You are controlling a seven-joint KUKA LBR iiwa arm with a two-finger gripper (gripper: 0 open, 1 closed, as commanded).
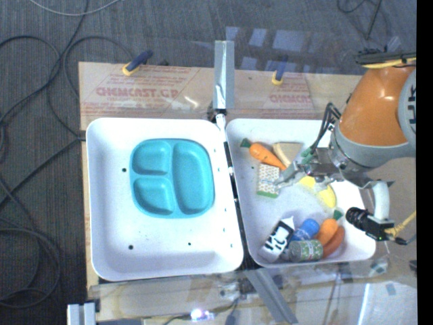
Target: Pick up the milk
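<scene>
The milk [278, 237] is a small white carton with black patches. It lies tilted near the front left of the right bin [238, 181], against a blue item [308, 228] and a can [303, 250]. My gripper [304, 170] hangs over the middle of the right bin, above and to the right of the milk and well apart from it. It sits close to a yellow fruit [325, 195] and a green-and-white packet [268, 180]. Nothing shows held in it.
An orange carrot [265, 154] and a pale wedge [289, 152] lie at the back of the right bin. Another carrot [329, 235] lies at its front right. The left bin [101, 202] holds a blue divided tray [172, 177].
</scene>
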